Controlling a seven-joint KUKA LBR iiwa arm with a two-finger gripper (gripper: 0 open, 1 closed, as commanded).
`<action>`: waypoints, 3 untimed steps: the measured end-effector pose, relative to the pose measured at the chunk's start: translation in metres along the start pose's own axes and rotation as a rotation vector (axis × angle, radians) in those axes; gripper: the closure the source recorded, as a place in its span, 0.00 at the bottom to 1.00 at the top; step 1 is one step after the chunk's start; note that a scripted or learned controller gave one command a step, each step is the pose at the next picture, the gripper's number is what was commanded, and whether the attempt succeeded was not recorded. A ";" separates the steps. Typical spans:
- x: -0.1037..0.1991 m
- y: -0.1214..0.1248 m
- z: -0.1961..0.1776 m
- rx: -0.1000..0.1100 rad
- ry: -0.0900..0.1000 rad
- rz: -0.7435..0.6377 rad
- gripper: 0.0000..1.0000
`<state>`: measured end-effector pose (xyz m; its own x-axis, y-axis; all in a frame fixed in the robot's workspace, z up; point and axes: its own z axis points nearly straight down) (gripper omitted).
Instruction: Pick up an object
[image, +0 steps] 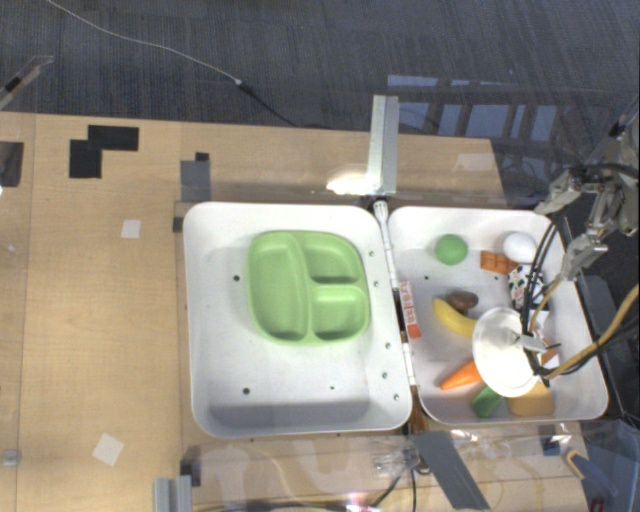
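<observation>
Nothing lifted yet, with end effector (528, 343) low over the white plate (503, 355) in the right bin (590, 400), grip impossible to tell

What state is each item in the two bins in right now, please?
green divided tray: upright in the left bin, compartments bare.
green ball: resting near the right bin's far wall.
banana: lying flat.
carrot: lying flat beside the white plate.
white plate: tilted over other items.
white egg: resting in the far corner.
</observation>
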<state>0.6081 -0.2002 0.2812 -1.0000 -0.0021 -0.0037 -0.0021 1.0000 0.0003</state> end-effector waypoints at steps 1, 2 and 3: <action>0.006 -0.004 0.166 0.003 -0.013 0.074 0.00; 0.018 0.084 0.192 0.000 -0.012 -0.021 0.00; 0.029 0.102 0.190 0.007 -0.019 0.151 0.00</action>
<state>0.5799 -0.0977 0.0913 -0.9887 0.1479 -0.0231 0.1480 0.9890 -0.0048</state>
